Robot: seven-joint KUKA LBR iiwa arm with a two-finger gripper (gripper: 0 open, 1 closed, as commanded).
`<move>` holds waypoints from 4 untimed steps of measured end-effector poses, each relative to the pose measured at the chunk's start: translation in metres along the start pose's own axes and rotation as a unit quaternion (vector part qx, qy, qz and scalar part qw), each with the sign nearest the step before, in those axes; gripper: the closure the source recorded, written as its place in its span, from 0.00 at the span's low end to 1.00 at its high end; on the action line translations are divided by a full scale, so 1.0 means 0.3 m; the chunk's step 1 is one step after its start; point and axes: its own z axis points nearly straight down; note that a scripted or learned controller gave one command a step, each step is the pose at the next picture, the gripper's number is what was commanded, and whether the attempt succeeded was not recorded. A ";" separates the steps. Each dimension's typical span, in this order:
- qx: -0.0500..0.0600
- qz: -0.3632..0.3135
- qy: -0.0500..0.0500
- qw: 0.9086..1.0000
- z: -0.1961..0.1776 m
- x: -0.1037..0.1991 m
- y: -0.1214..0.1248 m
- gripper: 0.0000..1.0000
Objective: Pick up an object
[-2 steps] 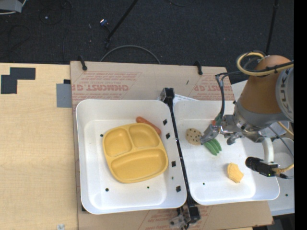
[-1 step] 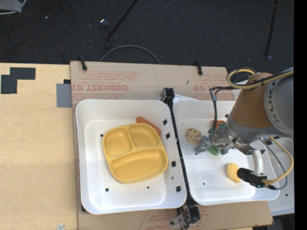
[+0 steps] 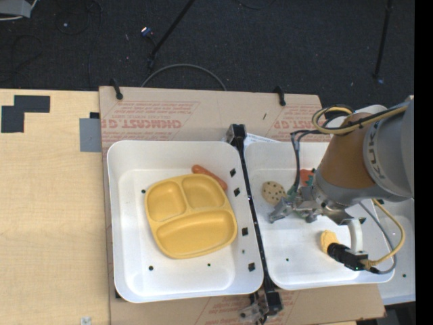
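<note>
My gripper (image 3: pixel 292 212) hangs low over the right bin (image 3: pixel 284 276), near its middle, with the grey and orange arm coming in from the right. Its grey fingers (image 3: pixel 277 214) look spread open with nothing between them. A round brown cookie (image 3: pixel 272 191) lies just up and left of the fingertips, apart from them. A small red and green object (image 3: pixel 306 176) sits behind the gripper, partly hidden by the wrist. Down and right of the gripper, a small yellow object (image 3: pixel 329 238) lies on the bin floor.
The left bin (image 3: pixel 128 249) holds a yellow divided plate (image 3: pixel 191 217) with an orange-red piece (image 3: pixel 207 174) behind it. A black divider (image 3: pixel 246 208) runs between the bins. Yellow cables (image 3: pixel 385 249) loop off the arm at the right bin's right side.
</note>
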 end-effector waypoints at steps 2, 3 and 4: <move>-0.003 0.002 -0.001 1.000 -0.225 -0.037 -0.011 1.00; -0.003 0.000 -0.001 1.000 -0.366 -0.053 -0.013 1.00; -0.004 -0.001 -0.001 1.000 -0.541 -0.055 -0.012 1.00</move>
